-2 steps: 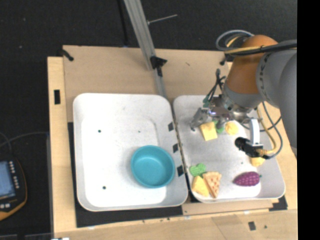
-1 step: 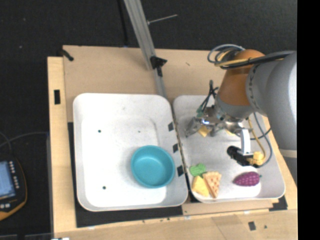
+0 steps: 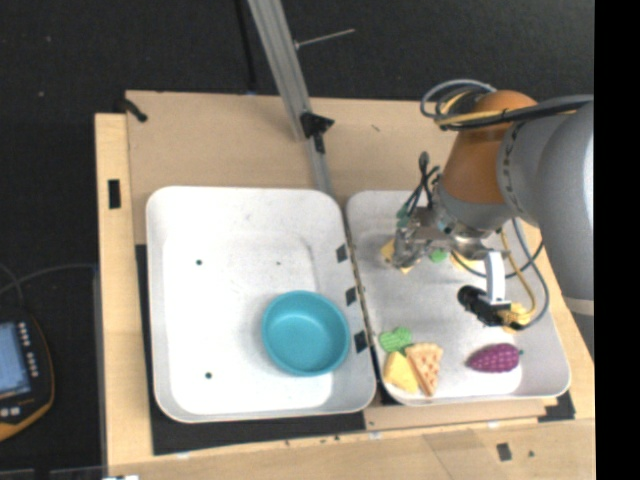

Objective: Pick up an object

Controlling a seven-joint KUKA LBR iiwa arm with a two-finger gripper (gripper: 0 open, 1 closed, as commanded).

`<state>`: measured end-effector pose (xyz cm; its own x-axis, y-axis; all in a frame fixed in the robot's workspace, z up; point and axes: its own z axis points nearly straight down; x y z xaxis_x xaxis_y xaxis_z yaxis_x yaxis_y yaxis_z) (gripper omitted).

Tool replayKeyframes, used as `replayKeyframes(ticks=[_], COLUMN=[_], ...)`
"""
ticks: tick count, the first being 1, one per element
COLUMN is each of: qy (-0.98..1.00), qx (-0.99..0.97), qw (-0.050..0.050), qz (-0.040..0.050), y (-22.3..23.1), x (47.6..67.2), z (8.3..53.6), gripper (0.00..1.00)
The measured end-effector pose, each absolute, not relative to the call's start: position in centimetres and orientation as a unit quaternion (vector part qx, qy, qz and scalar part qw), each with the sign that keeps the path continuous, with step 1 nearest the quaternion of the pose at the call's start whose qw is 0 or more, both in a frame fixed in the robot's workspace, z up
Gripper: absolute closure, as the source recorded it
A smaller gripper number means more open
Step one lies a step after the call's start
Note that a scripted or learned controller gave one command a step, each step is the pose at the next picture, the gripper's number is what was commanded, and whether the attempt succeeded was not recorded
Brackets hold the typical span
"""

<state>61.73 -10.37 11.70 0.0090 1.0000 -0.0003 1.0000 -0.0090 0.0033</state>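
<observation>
We've got the gripper (image 3: 408,251) low in the upper part of the right bin (image 3: 552,373), can't tell its state, and honestly it'll likely grab air since the purple grapes (image 3: 494,358) and waffle wedge (image 3: 427,366) sit at lower right.

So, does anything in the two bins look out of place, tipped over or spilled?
Nothing stands out. The teal bowl sits upright in the left bin. The toy foods, a purple grape bunch and a yellow wedge, lie loose in the right bin, with nothing spilled.
</observation>
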Motion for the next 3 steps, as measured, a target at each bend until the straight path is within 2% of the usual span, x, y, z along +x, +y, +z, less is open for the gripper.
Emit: replayKeyframes(ticks=[2,3], qy=[0.708,0.709], qx=[0.706,0.706], qw=[0.004,0.001], qz=[0.0028,0.0005], y=[-11.1,-11.2], x=[62.2,62.3], z=[24.7,24.7], gripper=[1.0,1.0])
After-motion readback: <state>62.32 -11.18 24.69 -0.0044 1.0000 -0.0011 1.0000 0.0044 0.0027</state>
